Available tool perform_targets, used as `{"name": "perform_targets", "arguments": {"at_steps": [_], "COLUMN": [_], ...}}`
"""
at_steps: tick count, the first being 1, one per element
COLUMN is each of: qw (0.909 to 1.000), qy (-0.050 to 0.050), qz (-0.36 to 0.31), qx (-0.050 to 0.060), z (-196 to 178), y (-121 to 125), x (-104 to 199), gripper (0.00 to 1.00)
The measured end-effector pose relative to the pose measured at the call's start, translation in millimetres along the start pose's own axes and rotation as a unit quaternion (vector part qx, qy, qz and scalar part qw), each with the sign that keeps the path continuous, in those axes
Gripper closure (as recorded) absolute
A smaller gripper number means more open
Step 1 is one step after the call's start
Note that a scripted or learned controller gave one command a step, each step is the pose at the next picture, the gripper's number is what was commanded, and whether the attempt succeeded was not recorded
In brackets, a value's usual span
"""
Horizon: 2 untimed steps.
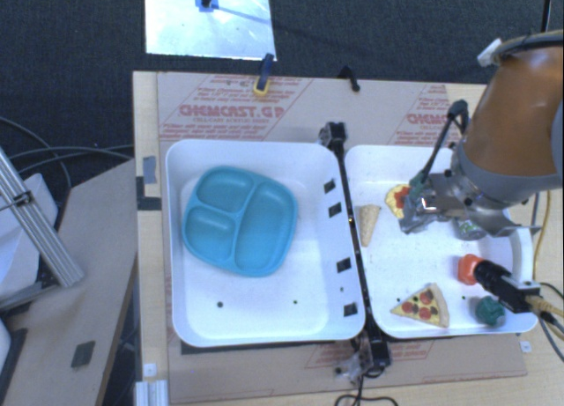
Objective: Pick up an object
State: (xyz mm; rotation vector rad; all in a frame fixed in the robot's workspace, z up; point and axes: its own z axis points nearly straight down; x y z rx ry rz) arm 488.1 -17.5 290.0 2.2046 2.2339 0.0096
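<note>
Nothing looks lifted yet: the claw (414, 212) hovers at nine o'clock of the right bin (379, 303), over a small red-and-yellow piece (397, 199), its grip I cannot tell.

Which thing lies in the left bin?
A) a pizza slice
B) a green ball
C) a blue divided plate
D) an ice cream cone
C: the blue divided plate lies in the left bin, while the pizza slice and the cone lie in the right bin.
</note>
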Motion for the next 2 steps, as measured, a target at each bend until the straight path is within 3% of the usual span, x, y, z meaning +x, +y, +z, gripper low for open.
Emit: {"name": "perform_targets", "arguments": {"at_steps": [1, 2], "qw": [1.0000, 0.9999], "qy": [0.001, -0.003], "qz": [0.000, 0.010], "qx": [0.002, 0.001], "z": [3.7, 10.5], "y": [-0.3, 32.0], "x": [92.8, 9.6], "gripper": [1.00, 1.00]}}
